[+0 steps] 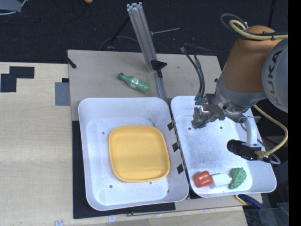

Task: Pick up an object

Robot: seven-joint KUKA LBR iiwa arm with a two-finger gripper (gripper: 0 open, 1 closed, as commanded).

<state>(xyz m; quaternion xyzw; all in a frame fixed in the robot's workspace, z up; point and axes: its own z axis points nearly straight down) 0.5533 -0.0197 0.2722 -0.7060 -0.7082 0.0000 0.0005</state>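
A yellow plate lies flat in the left bin. Behind it, a green bottle lies on the counter beside a slanted metal rail. The fingers hang over the right bin's back half; I cannot tell their opening. Near the front sit a red pepper, a white piece and green broccoli.
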